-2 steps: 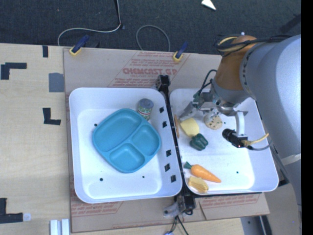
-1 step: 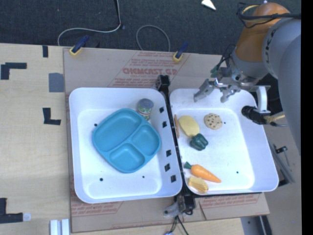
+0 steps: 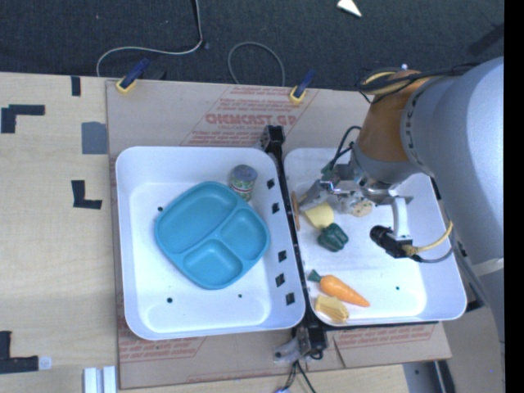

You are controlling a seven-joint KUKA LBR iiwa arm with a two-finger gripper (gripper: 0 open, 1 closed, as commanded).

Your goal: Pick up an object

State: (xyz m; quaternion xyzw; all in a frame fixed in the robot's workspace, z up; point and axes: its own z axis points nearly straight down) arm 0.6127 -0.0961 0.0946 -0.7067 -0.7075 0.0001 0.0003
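Camera view looks down on two shallow white bins set side by side on a cardboard sheet, with a black divider [image 3: 282,219] running between them. In the left bin [image 3: 139,301] a blue sectioned plate [image 3: 211,234] lies flat, and a small round tin [image 3: 243,180] stands just beyond the plate's far edge, near the divider. The right bin [image 3: 434,301] holds the loose items: a pale yellow piece [image 3: 319,215] close to the divider, a dark green pepper-like piece [image 3: 332,237] just beside and in front of it, a small tan round bit [image 3: 362,210] next to the gripper, and, well apart toward the near edge, an orange carrot [image 3: 344,290] with a yellow piece [image 3: 332,307] touching or nearly touching its underside. The gripper [image 3: 327,191] hangs low over the far part of the right bin, right above the pale yellow piece, with the arm's grey body and orange band [image 3: 381,133] covering the bin's far right corner. Whether the fingers are spread or pressed together cannot be told from this angle, and nothing is plainly seen between them. A black fitting [image 3: 391,242] with a yellowish cable hangs from the wrist over the bin's right side. Two clamps, one yellow [image 3: 131,79] and one blue [image 3: 301,88], sit at the cardboard's far edge.
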